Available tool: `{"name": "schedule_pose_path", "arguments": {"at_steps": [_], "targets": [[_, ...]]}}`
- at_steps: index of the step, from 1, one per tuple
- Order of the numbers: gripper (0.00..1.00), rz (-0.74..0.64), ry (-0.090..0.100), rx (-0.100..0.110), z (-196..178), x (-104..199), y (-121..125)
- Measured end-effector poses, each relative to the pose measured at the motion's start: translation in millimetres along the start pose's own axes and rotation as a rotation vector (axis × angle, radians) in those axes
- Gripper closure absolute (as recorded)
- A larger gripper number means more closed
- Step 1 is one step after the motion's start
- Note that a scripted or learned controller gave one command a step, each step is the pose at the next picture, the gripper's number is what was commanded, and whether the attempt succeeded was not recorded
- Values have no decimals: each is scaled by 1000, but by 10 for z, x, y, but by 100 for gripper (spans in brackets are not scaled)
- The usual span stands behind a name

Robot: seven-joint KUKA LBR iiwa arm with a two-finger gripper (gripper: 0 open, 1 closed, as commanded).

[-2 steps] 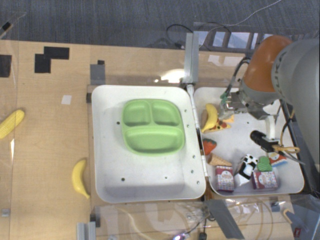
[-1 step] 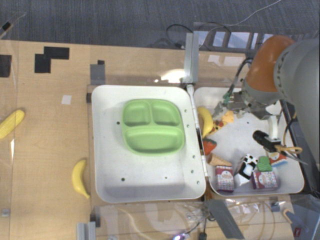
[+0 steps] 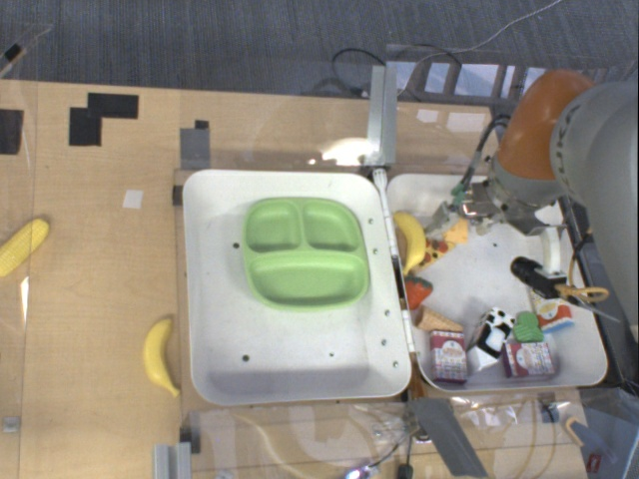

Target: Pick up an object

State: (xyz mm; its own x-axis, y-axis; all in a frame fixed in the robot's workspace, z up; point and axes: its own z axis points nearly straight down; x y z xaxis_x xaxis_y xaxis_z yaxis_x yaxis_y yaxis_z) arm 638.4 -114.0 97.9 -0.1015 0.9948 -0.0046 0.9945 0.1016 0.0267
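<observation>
My gripper [image 3: 463, 208] hangs low over the back of the right bin [image 3: 589, 367], reaching in from the right under the orange wrist band. Just in front of it lies a small yellow-orange toy [image 3: 455, 236], close to the gripper's tip. A banana [image 3: 408, 238] lies against the bin's left wall. In front of that sit a red piece [image 3: 417, 292] and a tan cone-like piece [image 3: 437, 318]. Along the front are two small pink boxes [image 3: 448, 355] [image 3: 528, 359], a black-and-white toy [image 3: 491, 333] and a green piece [image 3: 528, 328].
The left bin [image 3: 215, 347] holds a green divided plate [image 3: 305, 250]. Two more bananas [image 3: 160, 352] [image 3: 20, 245] lie on the wooden bench left of the bins. A metal post [image 3: 379, 118] stands behind the divider between the bins.
</observation>
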Motion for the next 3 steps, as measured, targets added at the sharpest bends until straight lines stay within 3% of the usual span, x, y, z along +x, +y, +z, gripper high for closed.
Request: {"name": "schedule_pose_path", "arguments": {"at_steps": [1,2,3], "targets": [[0,86,3,21,-881,495,51],[0,149,2,12,-26,327,3],[100,142,3,18,-87,337,-3]]}}
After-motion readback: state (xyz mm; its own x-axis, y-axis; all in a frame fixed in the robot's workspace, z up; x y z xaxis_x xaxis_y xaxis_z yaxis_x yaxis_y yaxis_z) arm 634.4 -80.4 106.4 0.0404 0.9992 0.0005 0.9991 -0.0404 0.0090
